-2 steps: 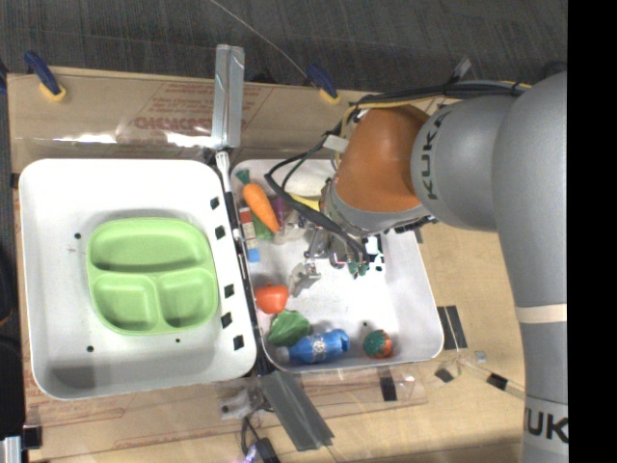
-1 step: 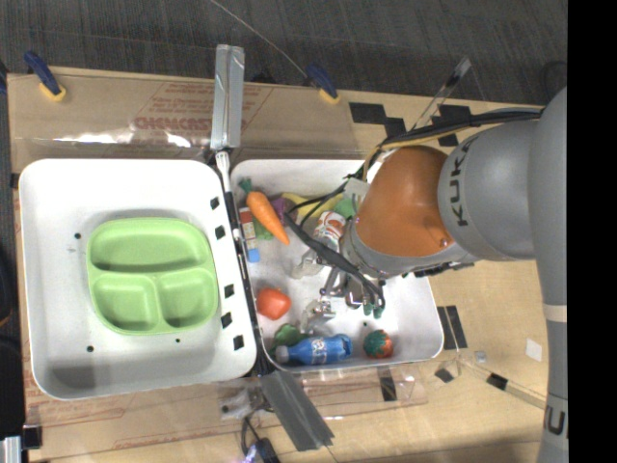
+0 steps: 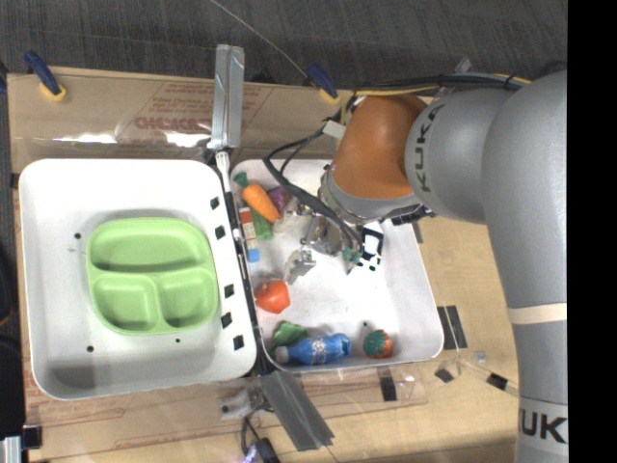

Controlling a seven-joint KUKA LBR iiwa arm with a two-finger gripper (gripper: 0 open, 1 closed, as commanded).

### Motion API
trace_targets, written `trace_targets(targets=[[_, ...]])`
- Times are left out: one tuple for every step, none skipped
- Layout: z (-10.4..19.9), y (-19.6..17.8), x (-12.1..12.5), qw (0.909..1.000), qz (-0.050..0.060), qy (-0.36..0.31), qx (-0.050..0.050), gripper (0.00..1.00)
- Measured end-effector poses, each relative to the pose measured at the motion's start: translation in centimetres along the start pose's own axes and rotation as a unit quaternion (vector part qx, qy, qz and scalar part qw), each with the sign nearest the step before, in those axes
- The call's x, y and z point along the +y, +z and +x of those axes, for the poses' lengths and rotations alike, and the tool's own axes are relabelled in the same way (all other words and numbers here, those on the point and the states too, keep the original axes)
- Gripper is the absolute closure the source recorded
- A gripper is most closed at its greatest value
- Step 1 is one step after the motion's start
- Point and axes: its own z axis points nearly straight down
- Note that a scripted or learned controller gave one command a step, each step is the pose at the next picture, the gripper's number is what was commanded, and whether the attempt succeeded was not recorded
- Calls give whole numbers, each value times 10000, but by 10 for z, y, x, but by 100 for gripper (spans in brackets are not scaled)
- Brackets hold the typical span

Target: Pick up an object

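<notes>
arm (image 3: 482, 152): reaches in from right, bent down | jaws at gripper (image 3: 307, 258): state unclear

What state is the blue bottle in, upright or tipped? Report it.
Tipped. The blue bottle lies on its side along the near wall of the right bin, lengthwise between a green object and a small ball.

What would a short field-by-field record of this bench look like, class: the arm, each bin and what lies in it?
arm: grey with orange band, reaching in over the right bin
gripper: low inside the right bin, nothing visibly held
left bin: holds a green divided tray
right bin: holds an orange carrot-like piece, a red-orange piece, a blue bottle, a small round multicoloured piece
</notes>
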Motion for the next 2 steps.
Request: trace_targets(targets=[[8, 2, 15, 9996, -9, 285, 43, 0], [7, -8, 15, 9997, -6, 255, 34, 100]])
